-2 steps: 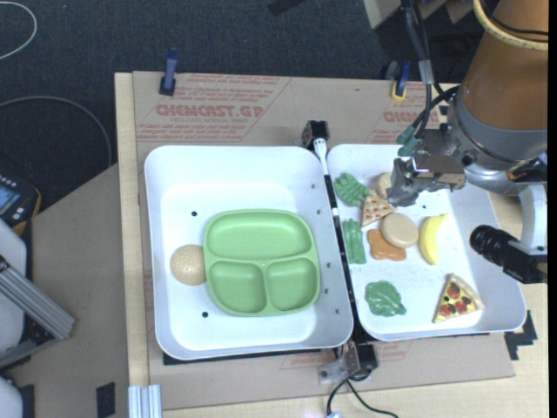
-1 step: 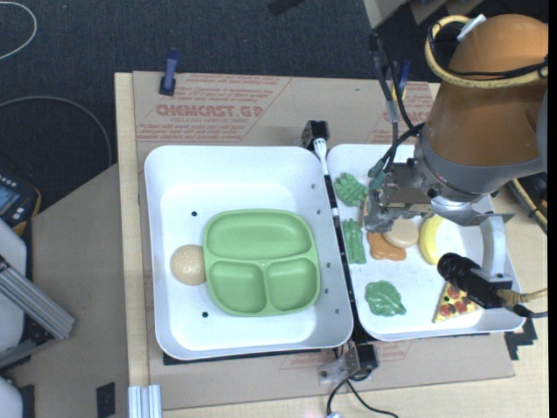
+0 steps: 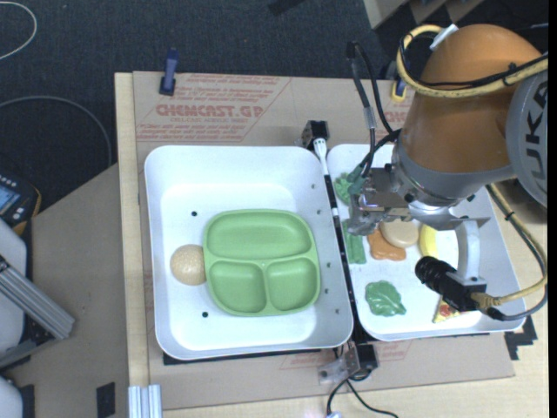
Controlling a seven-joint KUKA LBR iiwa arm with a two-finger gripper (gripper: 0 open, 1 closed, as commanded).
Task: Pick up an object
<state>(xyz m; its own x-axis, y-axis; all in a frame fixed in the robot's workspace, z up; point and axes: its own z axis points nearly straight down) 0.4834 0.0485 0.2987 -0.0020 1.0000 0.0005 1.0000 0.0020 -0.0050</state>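
Where cardboard (image 3: pixel 209 103) reads "CHEMCAST GP" | hand (image 3: pixel 370 209) over right bin (image 3: pixel 505 259) | grip cannot be made out

Two bins side by side on tabletop (image 3: pixel 130 233). Left bin (image 3: pixel 165 233): divided tray (image 3: pixel 261 259) at centre, ball (image 3: pixel 187 265) touching tray's left edge. Right bin (image 3: pixel 496 259): small items clustered at centre and lower part; arm (image 3: pixel 461 103) above bin's upper half.

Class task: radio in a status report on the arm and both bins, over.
Gripper low over right bin, near its left wall; jaws unclear. Small items below: orange piece, green piece. Left bin: green divided tray, tan ball beside it.
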